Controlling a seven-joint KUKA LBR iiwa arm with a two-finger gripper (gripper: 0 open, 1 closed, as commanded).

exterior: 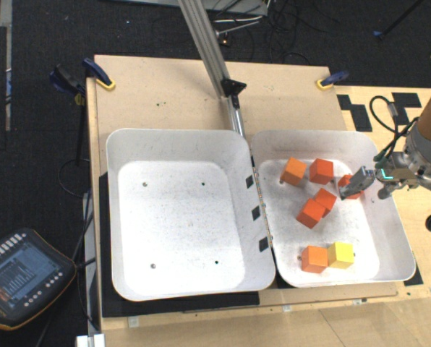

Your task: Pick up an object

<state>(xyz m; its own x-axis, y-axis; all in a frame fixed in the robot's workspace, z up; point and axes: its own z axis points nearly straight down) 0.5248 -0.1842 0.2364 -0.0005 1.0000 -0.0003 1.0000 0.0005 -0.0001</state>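
- Red block: partly hidden under the pincer, near the right wall of the right bin; a likely target.
- Pincer: fingers sit low over this block; whether they are spread or pinching cannot be told.
- Advice: centre the fingers across opposite flat faces before closing, then lift straight up.
- Neighbours: orange cubes lie just left; a yellow cube rests nearer. Avoid nudging them.
- Left bin: well apart.
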